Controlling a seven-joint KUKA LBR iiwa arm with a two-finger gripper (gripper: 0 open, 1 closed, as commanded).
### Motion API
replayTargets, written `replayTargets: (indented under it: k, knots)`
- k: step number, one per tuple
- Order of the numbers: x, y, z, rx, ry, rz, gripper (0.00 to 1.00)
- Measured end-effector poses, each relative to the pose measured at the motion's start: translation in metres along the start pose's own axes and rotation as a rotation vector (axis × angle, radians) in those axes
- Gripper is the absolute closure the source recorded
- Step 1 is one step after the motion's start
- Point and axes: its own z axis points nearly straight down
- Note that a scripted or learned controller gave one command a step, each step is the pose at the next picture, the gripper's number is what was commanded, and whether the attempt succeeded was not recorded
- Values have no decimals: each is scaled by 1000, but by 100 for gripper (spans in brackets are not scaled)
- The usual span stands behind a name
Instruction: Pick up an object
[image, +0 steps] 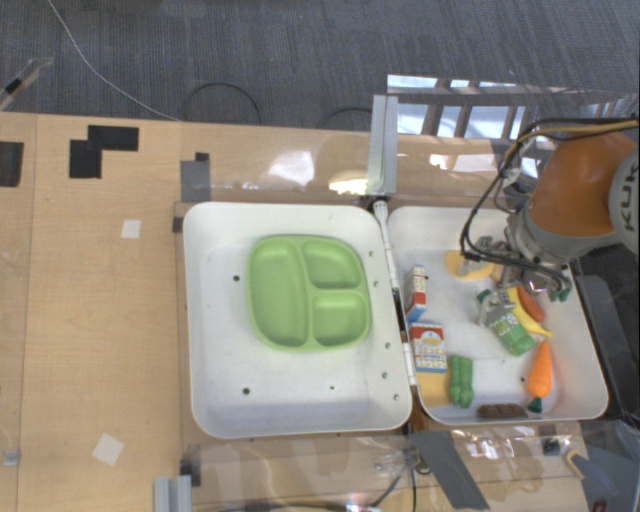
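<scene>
From the one camera above the bench we see two white bins side by side. The left bin (215, 400) holds a green divided plate (306, 291), lying flat near its middle. The right bin (580, 385) holds a scatter of small things. Along its left wall a small red and white carton (418, 288) lies near the top, and below it a larger carton (428, 347) with a red, white and yellow face. Just beside that carton's lower right corner lies a green pickle-shaped toy (460, 381). Near the front wall lies a dark brown bar (500, 410). To the right an orange carrot (540, 371) lies roughly upright in the picture, its green tip toward the front wall.

The arm (585, 185) comes in from the right, its orange band above the wrist, and the gripper (497, 305) reaches down into the right bin — over a tight cluster of toys. There we make out a yellow piece (458, 264), a green piece (516, 340) and a red-orange piece (530, 305), all touching or overlapping. Whether the jaws are apart or closed on anything we cannot tell — the wrist and the clutter hide them.
</scene>
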Motion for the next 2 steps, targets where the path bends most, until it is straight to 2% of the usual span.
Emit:
replayTargets:
  k: [1, 2]
  knots:
    - [33, -14, 1, 0, 3, 15, 0]
    - [40, 23, 0, 0, 1, -40, 0]
